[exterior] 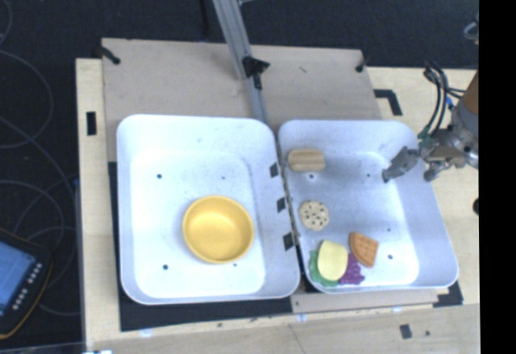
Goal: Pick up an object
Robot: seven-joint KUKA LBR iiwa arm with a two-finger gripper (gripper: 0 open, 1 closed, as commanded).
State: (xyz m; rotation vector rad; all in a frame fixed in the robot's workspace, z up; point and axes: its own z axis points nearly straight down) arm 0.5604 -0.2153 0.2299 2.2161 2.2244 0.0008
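Hand above right white bin

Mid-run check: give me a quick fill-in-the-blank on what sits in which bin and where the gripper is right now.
1. The yellow bowl sits alone in the ____ bin.
2. The round cookie lies in the right bin, between the tan bread roll and the ____ piece nearer the front edge.
3. The gripper is over the ____ bin, near its right rim.
4. The orange waffle-like piece lies just to the ____ of the yellow-green piece.

Missing words: left; yellow-green; right; right
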